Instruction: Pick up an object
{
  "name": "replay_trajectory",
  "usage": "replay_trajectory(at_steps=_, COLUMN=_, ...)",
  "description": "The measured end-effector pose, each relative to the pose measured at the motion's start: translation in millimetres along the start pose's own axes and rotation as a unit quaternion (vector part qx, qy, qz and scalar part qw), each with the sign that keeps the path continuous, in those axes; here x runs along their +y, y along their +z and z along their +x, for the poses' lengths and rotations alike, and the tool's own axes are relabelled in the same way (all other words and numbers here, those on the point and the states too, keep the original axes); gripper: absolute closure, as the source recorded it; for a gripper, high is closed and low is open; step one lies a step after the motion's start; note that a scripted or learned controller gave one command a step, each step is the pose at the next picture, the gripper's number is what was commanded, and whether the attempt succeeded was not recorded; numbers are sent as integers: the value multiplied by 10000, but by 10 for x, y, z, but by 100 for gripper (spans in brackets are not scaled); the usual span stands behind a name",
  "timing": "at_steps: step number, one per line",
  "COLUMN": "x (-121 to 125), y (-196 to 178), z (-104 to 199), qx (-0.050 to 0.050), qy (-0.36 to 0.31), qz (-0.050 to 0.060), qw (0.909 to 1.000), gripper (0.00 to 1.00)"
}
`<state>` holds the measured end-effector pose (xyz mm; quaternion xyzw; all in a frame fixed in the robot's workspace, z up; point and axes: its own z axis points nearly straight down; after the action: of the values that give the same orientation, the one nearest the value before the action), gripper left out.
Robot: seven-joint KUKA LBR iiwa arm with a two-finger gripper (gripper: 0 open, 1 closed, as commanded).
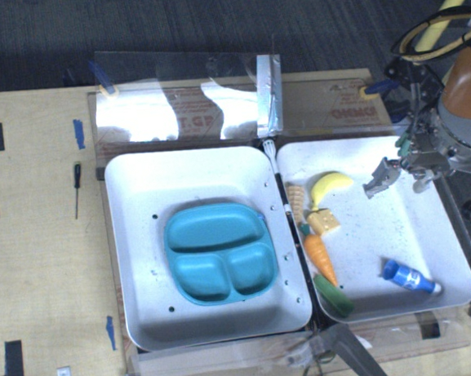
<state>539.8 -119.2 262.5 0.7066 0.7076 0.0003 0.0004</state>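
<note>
Bearing unreadable red print: cardboard (213, 115)

Banana (331, 185), carrot (320, 259), blue tube (410, 277) in right bin (461, 286)

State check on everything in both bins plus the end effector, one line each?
end effector: above right bin, holding nothing
blue divided tray: flat in left bin, compartments bare
banana: lying in right bin
carrot: lying along the right bin's left wall
blue tube: lying on its side
right bin: holds the toys

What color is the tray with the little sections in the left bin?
The divided tray is light blue, seen in the camera view.
</note>
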Motion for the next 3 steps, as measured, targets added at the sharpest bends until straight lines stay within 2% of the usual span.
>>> replay_trajectory(at_steps=1, x=514, y=825, z=754, qx=14, qy=214, qz=54, qw=9998, gripper=0)
replay_trajectory(at_steps=2, x=543, y=1547, z=232, qx=-10, qy=-653, qz=-21, qw=9979, gripper=0)
replay_trajectory(at_steps=3, x=50, y=1676, z=239, qx=-12, qy=-208, qz=-115, qw=9997, gripper=0)
